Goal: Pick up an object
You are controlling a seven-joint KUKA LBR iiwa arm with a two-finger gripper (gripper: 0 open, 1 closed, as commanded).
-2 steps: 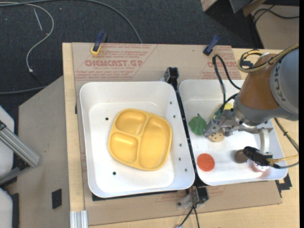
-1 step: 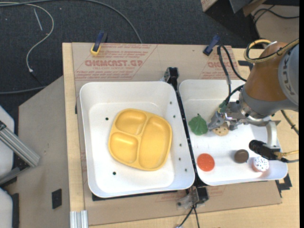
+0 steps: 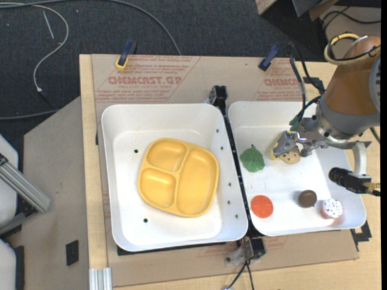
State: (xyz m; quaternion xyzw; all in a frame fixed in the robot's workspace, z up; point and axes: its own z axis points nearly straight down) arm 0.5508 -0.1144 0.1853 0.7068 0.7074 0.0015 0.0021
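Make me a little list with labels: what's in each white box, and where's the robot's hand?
left bin: yellow divided plate
right bin: green leafy thing, red-orange round thing, brown ball, white spotted ball, small tan block
hand: over the right bin, at the tan block
holding something: cannot tell

We look down on two white bins on a cardboard-covered bench (image 3: 157, 77). The left bin (image 3: 115, 180) holds a yellow divided plate (image 3: 179, 176). In the right bin (image 3: 338, 222), our arm's gripper (image 3: 289, 147) hangs over a small tan object (image 3: 292, 156) near the far wall. A green piece (image 3: 252, 159) lies just left of it. An orange disc (image 3: 262, 206), a brown ball (image 3: 307, 198) and a white spotted object (image 3: 331, 208) line the near side.
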